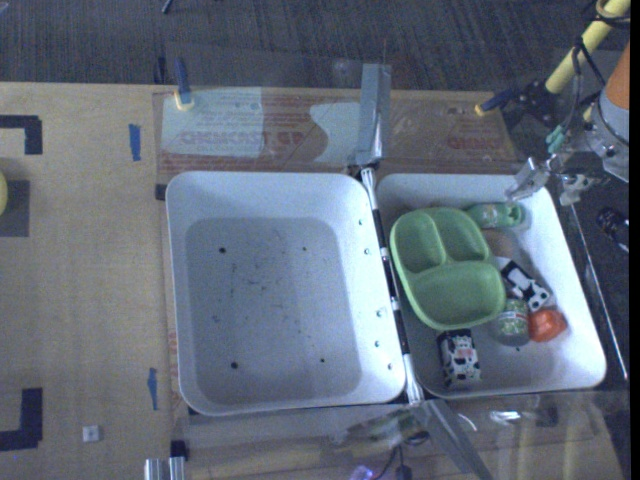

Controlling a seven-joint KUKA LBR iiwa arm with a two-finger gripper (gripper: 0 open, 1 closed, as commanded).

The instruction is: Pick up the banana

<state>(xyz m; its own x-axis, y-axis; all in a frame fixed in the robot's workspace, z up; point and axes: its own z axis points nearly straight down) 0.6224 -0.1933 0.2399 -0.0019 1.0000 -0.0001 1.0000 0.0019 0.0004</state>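
Approach step, no grasp yet. The gripper (548, 176) hung at 2 o'clock over the far corner of the right bin (585, 360). Its opening couldn't be told from this angle, and nothing was visibly held.

I couldn't pick out the banana anywhere. The right bin held a green divided plate (447, 268) at its centre, a green bottle (497, 215) at 12 o'clock just beside the plate, a cow-patterned box (459, 357) at 6 o'clock, and a small orange item (547, 325) at 4 o'clock. The left bin (190, 268) showed just specks. A yellow sliver (2, 194) sat cut off at the 9 o'clock edge, too little of it to identify.

My call: the next move needs the target located first, possibly under the plate, before any descent. A blind drop would likely catch the bottle.
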